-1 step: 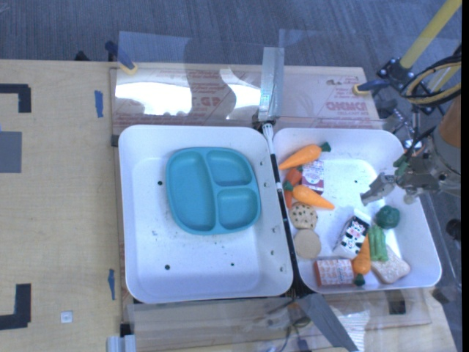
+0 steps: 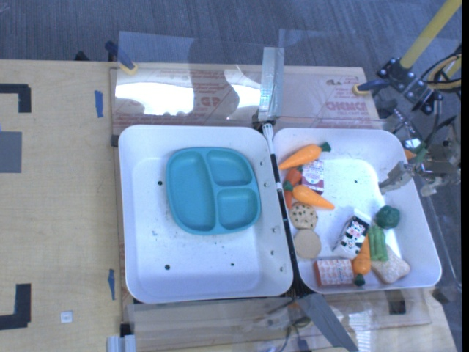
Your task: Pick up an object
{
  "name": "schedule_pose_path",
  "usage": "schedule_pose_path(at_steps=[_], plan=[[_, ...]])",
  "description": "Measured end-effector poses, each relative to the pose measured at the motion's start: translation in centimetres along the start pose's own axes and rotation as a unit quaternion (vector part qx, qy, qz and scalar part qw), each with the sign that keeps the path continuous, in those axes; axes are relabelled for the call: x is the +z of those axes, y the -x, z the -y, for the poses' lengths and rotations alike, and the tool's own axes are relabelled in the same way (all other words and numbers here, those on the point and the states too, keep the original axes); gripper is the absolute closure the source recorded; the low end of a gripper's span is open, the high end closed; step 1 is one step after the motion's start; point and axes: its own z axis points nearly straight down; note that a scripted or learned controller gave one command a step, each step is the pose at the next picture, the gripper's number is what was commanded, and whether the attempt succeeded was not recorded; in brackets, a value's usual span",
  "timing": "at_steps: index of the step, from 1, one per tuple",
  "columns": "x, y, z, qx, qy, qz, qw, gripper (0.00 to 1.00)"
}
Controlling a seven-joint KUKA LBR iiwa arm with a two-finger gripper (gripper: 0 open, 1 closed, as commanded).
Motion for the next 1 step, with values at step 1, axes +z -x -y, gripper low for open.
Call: schedule_pose_path(at_steps=[1], plan=[[8.08,-9.29,0.04,-0.078,-0.004,-0.002,0.9969,0.00]])
